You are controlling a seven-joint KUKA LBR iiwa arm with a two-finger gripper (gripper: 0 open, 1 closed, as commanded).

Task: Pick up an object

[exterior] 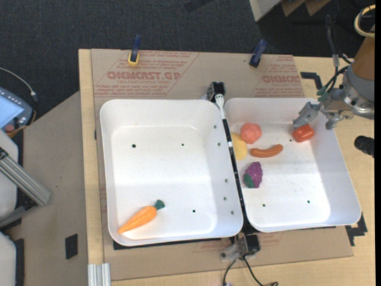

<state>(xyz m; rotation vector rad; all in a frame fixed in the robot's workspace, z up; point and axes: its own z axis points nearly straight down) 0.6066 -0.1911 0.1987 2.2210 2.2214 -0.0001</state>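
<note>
Two white bins sit side by side on the brown surface (178,70). The left bin (119,124) has an orange carrot (141,217) with a green top lying near its lower left corner. The right bin (333,201) has more toys. A pink round fruit (250,132) lies near the top left of that bin, with a yellow thing (239,146) just beside it against the wall between the bins. A long orange sausage (266,152) lies just below the pink fruit. A purple bunch of grapes (253,174) sits below the sausage.

The arm (362,76) comes in from the right side of the frame. Its tool (315,117) is at the upper right of the right bin. A red tomato (303,133) is right under the left finger (303,115) of the tool, touching it or very close. I cannot tell if the tool is released or clenched, or if it grips the tomato.

A blue clip (258,52) and a yellow and blue clip (135,51) sit at the top edge of the surface.
</note>
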